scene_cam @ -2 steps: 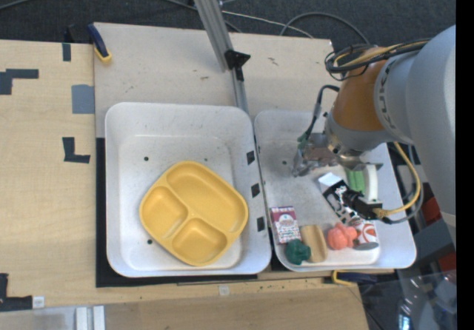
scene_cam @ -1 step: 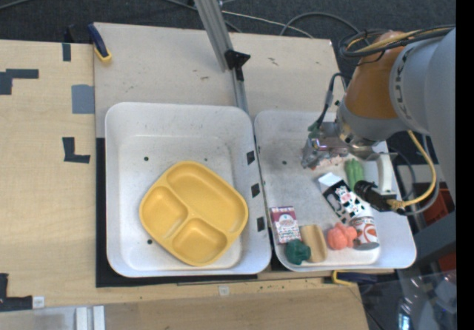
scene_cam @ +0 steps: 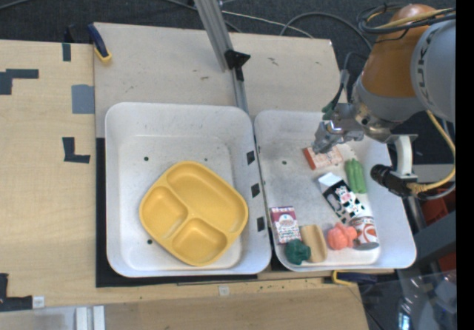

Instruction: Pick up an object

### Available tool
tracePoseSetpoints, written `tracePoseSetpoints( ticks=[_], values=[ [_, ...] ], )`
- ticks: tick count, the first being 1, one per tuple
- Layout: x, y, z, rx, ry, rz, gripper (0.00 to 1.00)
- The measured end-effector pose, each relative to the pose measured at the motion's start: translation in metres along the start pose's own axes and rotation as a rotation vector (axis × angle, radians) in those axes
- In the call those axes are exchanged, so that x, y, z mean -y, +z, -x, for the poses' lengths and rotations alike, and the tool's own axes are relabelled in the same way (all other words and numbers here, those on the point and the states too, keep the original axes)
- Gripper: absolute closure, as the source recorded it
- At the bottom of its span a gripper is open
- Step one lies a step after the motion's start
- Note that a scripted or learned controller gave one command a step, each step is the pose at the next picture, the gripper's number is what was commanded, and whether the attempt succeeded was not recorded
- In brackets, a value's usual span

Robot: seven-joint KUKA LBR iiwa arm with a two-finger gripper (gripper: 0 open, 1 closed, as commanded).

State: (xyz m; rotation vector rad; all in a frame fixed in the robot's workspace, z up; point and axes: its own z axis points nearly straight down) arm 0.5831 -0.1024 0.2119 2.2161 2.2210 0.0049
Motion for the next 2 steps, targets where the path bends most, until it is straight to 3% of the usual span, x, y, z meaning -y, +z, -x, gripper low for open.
tracePoseSetpoints(
  ticks=[1,2],
  values=[
    [0.007,-0.059,0.003,0.001,0.0,0.001,1.0],
    [0.0,-0.041,-0.045,-0.001,-0.003,-0.007,1.0]
  ],
)
